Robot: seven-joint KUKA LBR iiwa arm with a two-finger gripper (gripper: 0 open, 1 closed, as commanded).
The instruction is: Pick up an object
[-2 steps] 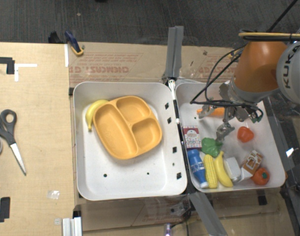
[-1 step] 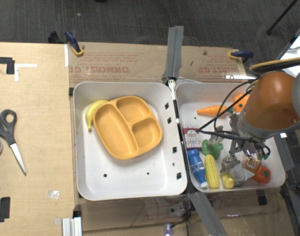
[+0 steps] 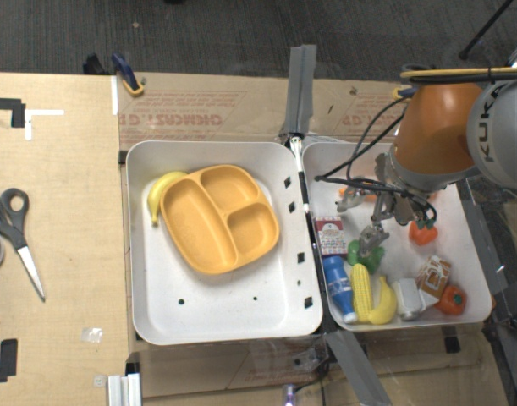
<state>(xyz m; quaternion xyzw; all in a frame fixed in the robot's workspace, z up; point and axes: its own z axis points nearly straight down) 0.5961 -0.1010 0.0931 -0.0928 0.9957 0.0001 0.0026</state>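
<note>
My gripper (image 3: 374,235) reaches down into the right bin (image 3: 471,227) from under the orange-banded wrist (image 3: 436,134). Its tip sits right over a small green toy (image 3: 365,255) near the bin's middle, and I cannot tell whether they touch. Around it lie a red and white box (image 3: 330,234), a blue bottle (image 3: 338,286), a corn cob (image 3: 360,288), a yellow banana (image 3: 382,304), a grey-white block (image 3: 407,299), an orange fruit (image 3: 424,233), a brown and white toy (image 3: 433,273) and an orange-red vegetable (image 3: 451,299).
The left bin (image 3: 156,311) holds a yellow divided plate (image 3: 218,216) lying partly over a second banana (image 3: 161,193). Scissors (image 3: 19,239) rest on the wooden bench at far left. A grey bar (image 3: 299,83) stands behind the bins' divider. Cables hang from the wrist.
</note>
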